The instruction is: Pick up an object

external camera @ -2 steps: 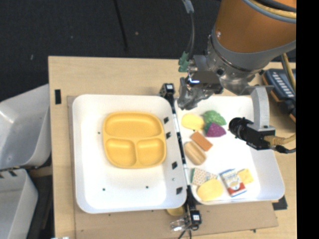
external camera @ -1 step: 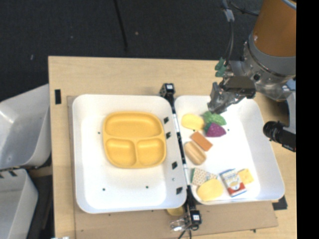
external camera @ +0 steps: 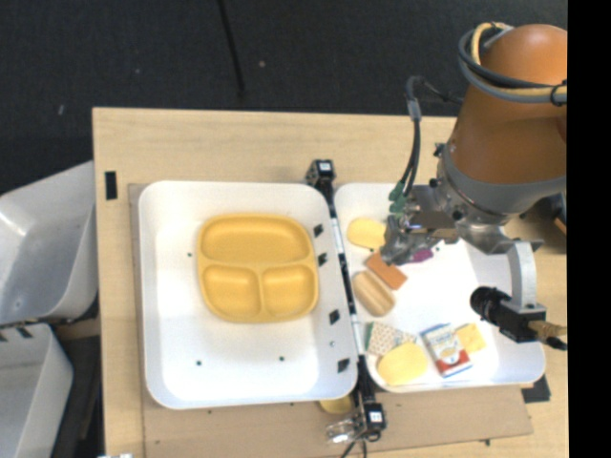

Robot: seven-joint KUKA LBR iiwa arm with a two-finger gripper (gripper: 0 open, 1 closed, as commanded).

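Note:
My gripper hangs low in the right bin, close above an orange-brown block and a purple item beside it. A pale yellow round piece lies just left of the gripper. A tan bread-like oval sits below the orange block. Along the bin's front lie a yellow lump, a patterned packet, a red and blue carton and a small yellow piece. The arm's bulk hides the fingertips.
The left bin holds a yellow three-compartment tray. A black divider with clips runs between the bins. A black fitting sticks into the right bin's right side.

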